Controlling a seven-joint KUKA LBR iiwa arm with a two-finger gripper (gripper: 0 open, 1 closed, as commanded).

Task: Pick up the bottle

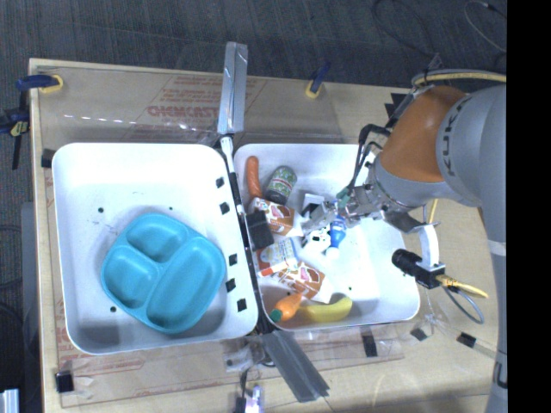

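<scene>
**Claw low in the right bin, bottle to be secured**

The claw (337,222) is seen down in the right bin (392,295), reached in from the right under the grey arm (465,144) with its orange band. What is taken to be the bottle (336,233), a small white item with a blue cap, lies right at the claw tip, among the clutter near the bin's middle. Whether the fingers are apart or together cannot be told, as the wrist hides them, and no grip on the bottle can be confirmed.

For a sound grasp, the fingers should be set across the bottle's narrow body, not along its length, and lowered far enough that the round side does not squirt out. The snack packets (288,265) just beside it should be kept out of the closing gap. The green can (281,182), the sausage (252,175) and the banana (325,310) lie apart and need not be disturbed. The lift should be made straight up and slowly. The blue tray (164,269) sits in the left bin (77,170).
</scene>
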